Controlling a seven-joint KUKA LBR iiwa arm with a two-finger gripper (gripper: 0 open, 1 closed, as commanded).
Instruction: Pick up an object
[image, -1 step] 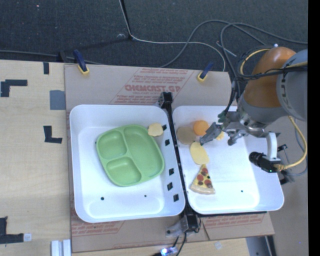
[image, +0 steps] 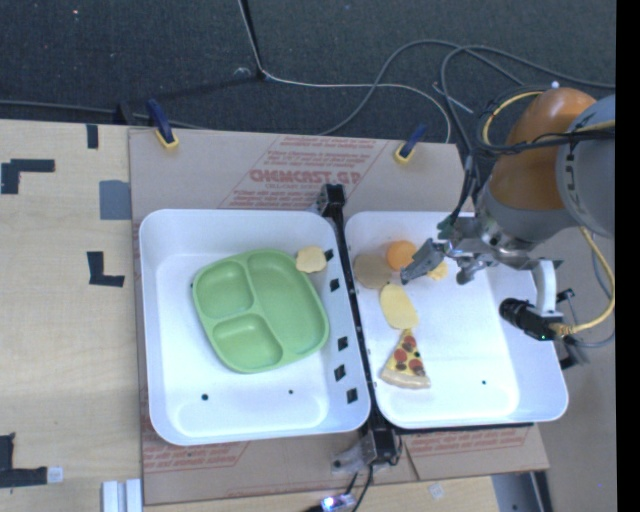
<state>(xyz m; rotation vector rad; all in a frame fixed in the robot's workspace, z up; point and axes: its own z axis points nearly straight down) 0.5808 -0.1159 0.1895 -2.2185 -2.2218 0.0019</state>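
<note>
The right bin (image: 500, 375) holds several toy foods. An orange ball (image: 400, 253) lies by a tan disc (image: 370, 270), with a pale yellow oval piece (image: 398, 307) and a pizza slice (image: 405, 362) nearer the front. My gripper (image: 436, 260) hangs low over the bin's back, just right of the orange ball. A small yellow bit (image: 438, 271) shows right at the gripper's tip; whether it is held is unclear.
A green divided plate (image: 260, 308) lies in the left bin (image: 180, 400), with a small yellow piece (image: 311, 260) at its back right corner. The black divider (image: 345, 320) separates the bins. Cables hang around the arm's wrist (image: 540, 315) on the right.
</note>
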